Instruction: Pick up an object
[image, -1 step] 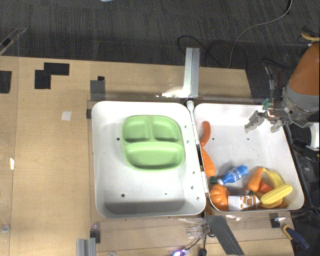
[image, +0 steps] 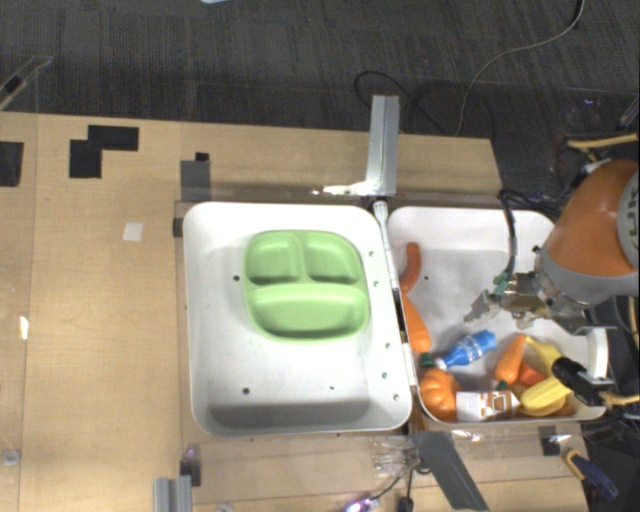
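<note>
**Hovering over the toy pile in the right bin**

Looking down at the bench, the arm (image: 600, 235) comes in from 3 o'clock, orange band and all, with the gripper (image: 497, 300) hanging over the middle of the right bin (image: 455, 235). Honestly can't tell whether the claw is released or clenched, it's too small and cluttered at that spot. Nothing visibly sits between the tips.

All the stuff to grab is bunched toward 6 o'clock of that bin. A blue bottle (image: 468, 351) lies tilted just at 7 o'clock from the gripper. An orange carrot (image: 510, 358) sits right beside it at 3 o'clock, with a yellow toy (image: 547, 392) next to that. A little pumpkin (image: 437, 387) is in the 7 o'clock corner, touching a brown and white can (image: 487, 405) lying on its side. A long orange piece (image: 412, 305) runs along the bin's 9 o'clock wall.

Over in the left bin (image: 215, 330) there's a green divided plate (image: 304, 283), sitting a bit toward 12 o'clock.
</note>
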